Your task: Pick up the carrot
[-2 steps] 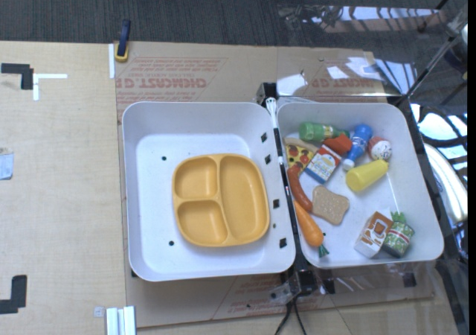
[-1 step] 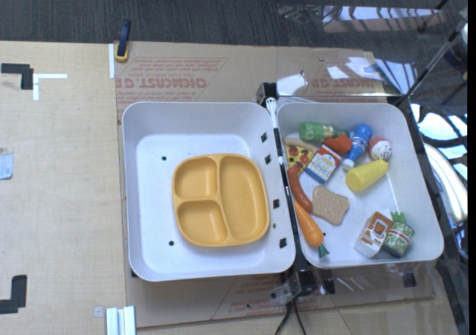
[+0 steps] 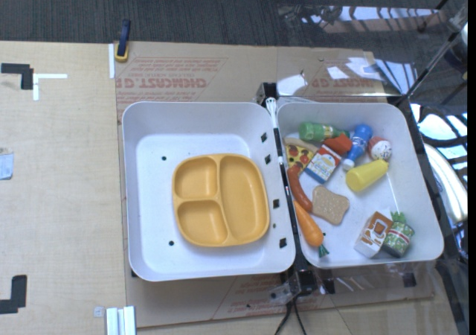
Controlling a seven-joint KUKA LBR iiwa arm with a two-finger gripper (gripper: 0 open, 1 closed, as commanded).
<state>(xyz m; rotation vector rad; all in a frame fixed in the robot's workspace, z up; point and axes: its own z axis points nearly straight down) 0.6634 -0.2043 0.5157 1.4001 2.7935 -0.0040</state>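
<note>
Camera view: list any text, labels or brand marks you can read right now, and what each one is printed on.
"CHEMCAST GP", red, upside down from this view: on the brown cardboard sheet behind the left bin.
A second red print on the cardboard behind the right bin: too blurred to read.
Small cartons and among the toy food near the carrot: printing too small to read.
Yellow divided plate: no text.

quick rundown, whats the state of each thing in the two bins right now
carrot: lying flat against the right bin's left wall, not held
hot dog: lying just above the carrot
bread slice: flat
yellow bottle: on its side
green bottle: on its side
yellow tray: flat in left bin, compartments bare
</note>
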